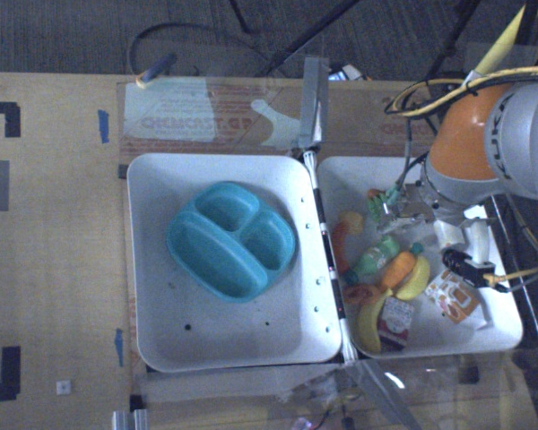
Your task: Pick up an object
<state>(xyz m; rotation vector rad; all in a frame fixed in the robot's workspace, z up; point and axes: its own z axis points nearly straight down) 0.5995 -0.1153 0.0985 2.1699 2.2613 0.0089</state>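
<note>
Two shallow white bins side by side on a tan bench [54, 267]: left bin [152, 330] and right bin [507, 325]. Grey arm [520, 141] with orange band [462, 146], entering from three o'clock, bent over the right bin's upper half. Teal divided plate [231, 240], three compartments, tilted, near the middle of the left bin. Gripper [403, 206] low over the right bin at about ten o'clock of its centre; finger spread impossible to tell, nothing visibly between them. Heap of toy food at the right bin's seven o'clock: yellow banana [369, 322] along the lower edge, a second yellow piece [415, 280] just beside an orange carrot [396, 269], green bottle [374, 258] touching the carrot's left. Printed packet [455, 296] at five o'clock, apart from the heap. Small red-and-white carton [395, 321] against the banana.
</note>
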